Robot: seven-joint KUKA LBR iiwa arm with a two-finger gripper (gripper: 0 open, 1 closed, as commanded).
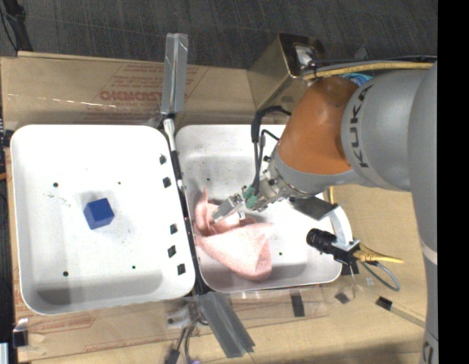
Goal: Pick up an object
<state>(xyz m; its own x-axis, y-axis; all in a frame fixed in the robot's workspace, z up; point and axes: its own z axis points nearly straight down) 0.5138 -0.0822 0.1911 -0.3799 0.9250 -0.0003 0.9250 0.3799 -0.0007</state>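
Camera view, from above at a slant. Two white bins side by side on the tabletop [393,226], over flattened cardboard [82,89].

Right bin [219,139]: a pink cloth [238,250], soft and crumpled, lies in the near-left part of the floor. It is pale salmon with a fuzzy texture. One narrow flap runs up along the bin's left wall; the wider bulk is bunched toward the near wall.

Gripper [228,209]: down inside the right bin, at the upper edge of the cloth, metal fingers pointing left. A fold of pink sits right at the tips, but whether the fingers are closed on it or merely touching it cannot be told from this angle. A small green part shows just behind the fingers.

Arm [370,135]: grey with an orange band, comes in from the right and covers the far-right part of the right bin. A black cable loops down beside the wrist.

Left bin [29,203]: one small blue cube [99,212], left of centre, well apart from the cloth. Dark specks dot the floor.

Divider [173,203] between the bins carries black clips. A grey bar [173,70] stands at the far end of it.
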